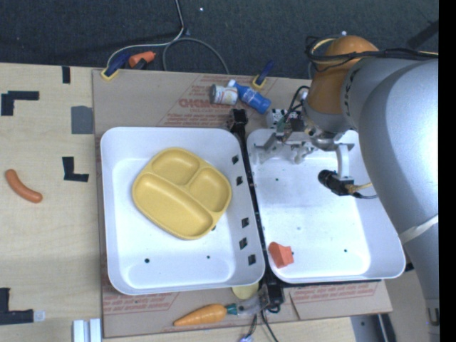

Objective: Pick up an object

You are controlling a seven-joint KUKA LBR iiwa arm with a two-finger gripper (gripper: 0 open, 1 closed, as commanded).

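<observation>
Small orange block [281, 254] sitting in the near-left corner of the right bin [356, 262], nothing touching it. Gripper [288, 148] way off at the far end of that same bin, well apart from the block, arm [399, 120] bent in from the right with the orange band above the wrist. Yellow divided plate [182, 192] in the left bin [121, 262] next door. Red lettering on the cardboard [178, 102] behind the bins, too blurry to read.
</observation>
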